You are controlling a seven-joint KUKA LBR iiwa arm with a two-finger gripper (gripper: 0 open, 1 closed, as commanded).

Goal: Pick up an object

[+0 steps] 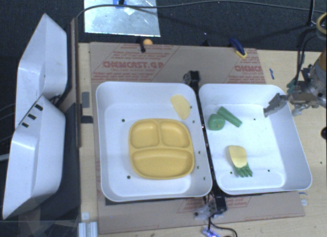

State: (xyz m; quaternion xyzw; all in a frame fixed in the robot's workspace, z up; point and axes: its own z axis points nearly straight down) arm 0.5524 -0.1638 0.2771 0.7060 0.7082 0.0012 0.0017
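In the right bin (286, 180), a green cylinder-shaped toy (223, 118) lies at the upper left. A yellow piece with green prongs (239, 160) lies near the middle front. The left bin (110, 128) holds a yellow divided plate (161, 147), with a pale yellow oval piece (180, 107) near the bin's upper right corner. My gripper (276, 104) hangs over the right bin's upper right part, well to the right of the green toy and apart from every object. Nothing shows at its tip.
The bins sit side by side on a cardboard sheet (153, 62), joined by a black clamp strip (204, 144). A white housing (36, 118) stands at the left. Cables and a shiny metal plate (121, 5) lie beyond the bins.
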